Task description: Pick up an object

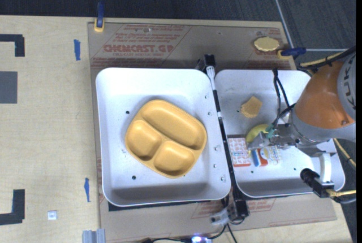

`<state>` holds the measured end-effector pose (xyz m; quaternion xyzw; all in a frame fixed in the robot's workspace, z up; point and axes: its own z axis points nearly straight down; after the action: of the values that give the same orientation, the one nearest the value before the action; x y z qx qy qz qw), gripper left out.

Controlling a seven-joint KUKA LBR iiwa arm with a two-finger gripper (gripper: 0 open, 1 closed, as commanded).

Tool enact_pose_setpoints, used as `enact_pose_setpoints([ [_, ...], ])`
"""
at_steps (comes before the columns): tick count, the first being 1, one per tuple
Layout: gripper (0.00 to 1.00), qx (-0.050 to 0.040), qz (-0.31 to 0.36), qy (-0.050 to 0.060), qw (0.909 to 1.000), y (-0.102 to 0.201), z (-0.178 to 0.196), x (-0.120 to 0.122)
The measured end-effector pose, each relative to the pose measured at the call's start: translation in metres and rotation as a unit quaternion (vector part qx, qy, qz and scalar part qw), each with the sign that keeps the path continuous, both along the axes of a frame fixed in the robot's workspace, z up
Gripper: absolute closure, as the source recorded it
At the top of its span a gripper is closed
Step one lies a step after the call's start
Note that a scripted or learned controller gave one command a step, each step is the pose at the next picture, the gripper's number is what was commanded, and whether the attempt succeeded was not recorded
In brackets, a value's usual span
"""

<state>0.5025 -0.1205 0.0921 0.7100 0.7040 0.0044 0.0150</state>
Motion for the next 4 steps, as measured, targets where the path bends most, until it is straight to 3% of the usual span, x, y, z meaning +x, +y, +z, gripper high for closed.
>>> enact_pose_setpoints([
  [1,0.00,0.0064,0.004,0.011,0.9999,0.0234,-0.0061,-0.0217],
  [2,1.00,0.0059,0.003,0.009,0.9999,0.0232,0.0037,-0.0205],
  [3,0.00,0.0059,0.003,0.009,0.9999,0.0233,0.0037,-0.0205],
  [4,0.00,0.0075,0.003,0.013,0.9999,0.0265,-0.0063,-0.0226],
])
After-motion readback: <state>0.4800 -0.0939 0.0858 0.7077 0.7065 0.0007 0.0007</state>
